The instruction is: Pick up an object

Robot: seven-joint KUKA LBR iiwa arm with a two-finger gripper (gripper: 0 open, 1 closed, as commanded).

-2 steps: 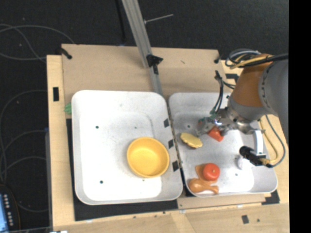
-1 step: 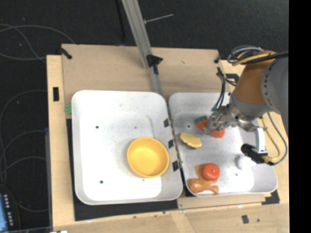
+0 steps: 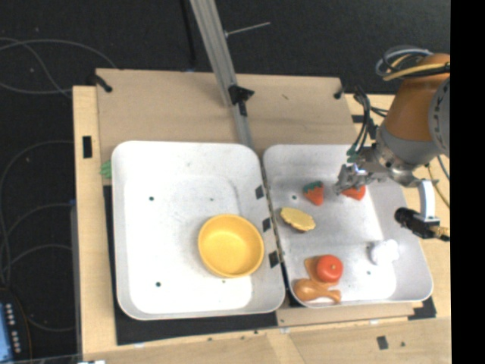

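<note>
Your gripper (image 3: 350, 179) hangs over the right bin (image 3: 402, 279), just left of a small red piece (image 3: 354, 192) that touches its tip; whether it grips it, you cannot tell. The piece is too small to read any long axis.

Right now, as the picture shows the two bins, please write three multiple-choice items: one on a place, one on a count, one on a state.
1. Where is the yellow bowl?
A. left bin
B. right bin
C. on the bench

2. How many red or orange-red items lie in the right bin?
A. one
B. three
C. five

3. How does the bowl stand?
A. upside down
B. on its side
C. upright, opening up

Key: 1 A, it sits in the left bin. 2 B, two near the gripper, one tomato. 3 C, its hollow shows.
</note>
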